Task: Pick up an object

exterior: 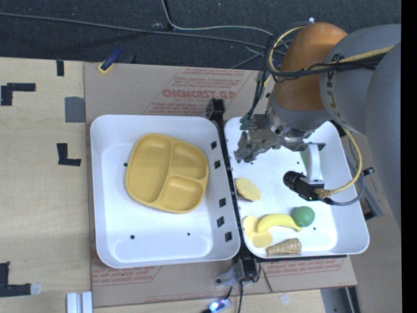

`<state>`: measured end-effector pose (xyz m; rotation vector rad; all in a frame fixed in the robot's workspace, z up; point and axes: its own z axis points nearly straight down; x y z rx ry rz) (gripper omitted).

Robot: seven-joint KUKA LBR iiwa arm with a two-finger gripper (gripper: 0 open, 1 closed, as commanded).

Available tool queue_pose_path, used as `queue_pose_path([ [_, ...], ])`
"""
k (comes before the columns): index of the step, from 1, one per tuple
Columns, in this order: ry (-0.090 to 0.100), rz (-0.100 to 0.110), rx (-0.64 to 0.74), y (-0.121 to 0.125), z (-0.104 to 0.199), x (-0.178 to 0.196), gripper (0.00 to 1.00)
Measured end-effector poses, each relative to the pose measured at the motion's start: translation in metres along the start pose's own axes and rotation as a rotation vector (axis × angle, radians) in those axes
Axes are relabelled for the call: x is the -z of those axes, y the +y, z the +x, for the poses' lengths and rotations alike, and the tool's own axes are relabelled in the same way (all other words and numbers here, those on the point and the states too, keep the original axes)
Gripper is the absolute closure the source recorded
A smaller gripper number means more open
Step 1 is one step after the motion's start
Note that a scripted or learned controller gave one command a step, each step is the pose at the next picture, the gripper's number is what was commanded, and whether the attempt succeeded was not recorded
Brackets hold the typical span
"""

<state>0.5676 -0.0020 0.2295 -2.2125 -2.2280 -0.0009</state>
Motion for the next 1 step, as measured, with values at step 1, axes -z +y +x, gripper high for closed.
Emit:
queue_pose_path([
  [1,-0.001,0.001,0.000,0.0023,0.0631,-0.0070,1.00],
])
